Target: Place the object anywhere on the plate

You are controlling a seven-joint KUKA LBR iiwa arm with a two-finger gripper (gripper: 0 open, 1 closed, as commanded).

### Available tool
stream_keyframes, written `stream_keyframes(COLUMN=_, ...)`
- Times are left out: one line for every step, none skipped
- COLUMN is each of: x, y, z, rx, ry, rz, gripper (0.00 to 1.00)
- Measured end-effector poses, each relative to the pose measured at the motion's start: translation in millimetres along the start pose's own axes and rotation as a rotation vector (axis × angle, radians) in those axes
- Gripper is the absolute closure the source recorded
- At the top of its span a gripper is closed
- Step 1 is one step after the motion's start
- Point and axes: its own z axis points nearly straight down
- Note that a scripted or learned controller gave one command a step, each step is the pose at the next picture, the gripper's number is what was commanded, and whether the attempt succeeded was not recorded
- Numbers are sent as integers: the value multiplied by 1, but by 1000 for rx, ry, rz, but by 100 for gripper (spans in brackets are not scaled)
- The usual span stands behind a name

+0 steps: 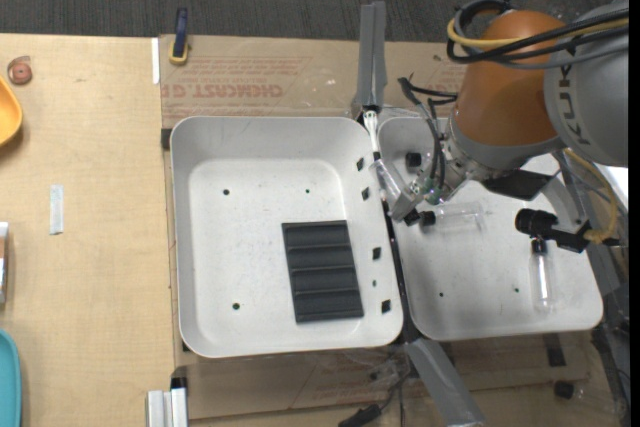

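The grey arm [560,85] comes in from the upper right of the frame, its orange band filling much of that corner and covering the back of the right bin [500,310]. Below the band the gripper [418,205] sits low over the upper-left part of the right bin, close to the wall shared with the left bin [200,245]. Cables and the wrist housing crowd around it, so whether it is wide, narrow or gripping anything cannot be told. Just right of it lies a faint, clear shape on the white floor, too pale to identify. A black-capped clear tube [540,260] lies towards the right side of the same bin, its dark cap at the top and its transparent body running downwards, partly lost against the white; it is well apart from the gripper. In the left bin a dark ribbed rectangular plate [322,271] lies flat, lower right of centre, with nothing on it. At the far left edge an orange item [6,115] and a teal item [6,380] are cut off by the frame.
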Motion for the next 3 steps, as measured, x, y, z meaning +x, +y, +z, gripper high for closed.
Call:
stream_keyframes(x=70, y=22, z=-14, rx=0, ry=0, rz=-150, gripper=100)
stream_keyframes(x=121, y=7, z=1, rx=2, ry=1, rz=-260, gripper=100)
stream_keyframes(x=162, y=35, z=-21, rx=0, ry=-1, rz=-316, gripper=100)
